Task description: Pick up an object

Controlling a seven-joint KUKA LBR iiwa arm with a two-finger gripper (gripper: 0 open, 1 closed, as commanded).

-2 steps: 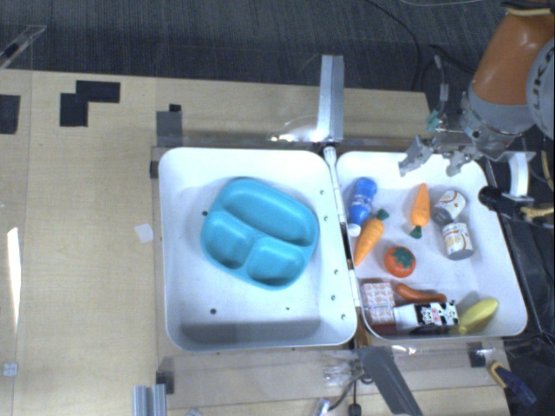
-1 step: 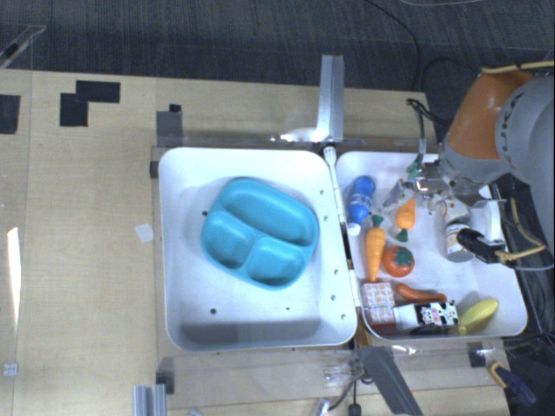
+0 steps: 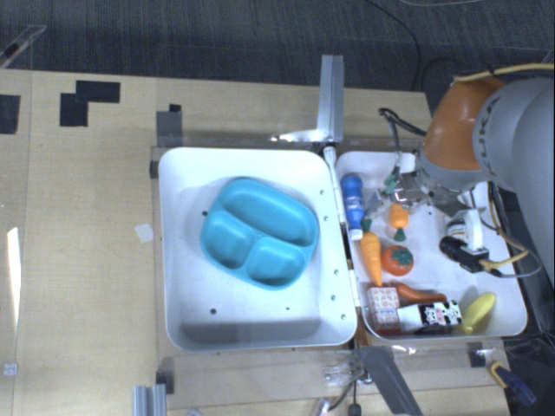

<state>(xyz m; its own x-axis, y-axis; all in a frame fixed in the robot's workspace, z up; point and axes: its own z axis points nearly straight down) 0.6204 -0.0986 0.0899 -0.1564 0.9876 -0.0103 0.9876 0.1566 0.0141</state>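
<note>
Arm (image 3: 490, 137) comes in from the right over the right bin (image 3: 512, 319), grey body with orange band, wrist down at the bin's far end. Gripper (image 3: 401, 196) sits low in the far part of that bin, just right of the blue bottle (image 3: 351, 202); finger opening hidden by the wrist and clutter, cannot tell how wide it is or whether anything is in it. A small orange piece (image 3: 398, 217) lies right under the gripper tip, touching or nearly so, cannot tell which. Nearer than that: a tomato (image 3: 398, 260), just beside it on its left a carrot (image 3: 371, 258) lying lengthwise, its top close to the bottle's lower end. At the bin's near end a red and white box (image 3: 382, 302), a dark bottle (image 3: 429, 312) on its side, and a banana (image 3: 479, 311) toward the near right corner. Black cable and connector (image 3: 464, 254) hang off the arm, right of the tomato. Left bin (image 3: 186, 232) holds a blue divided plate (image 3: 258, 230), well apart from the gripper.
</note>
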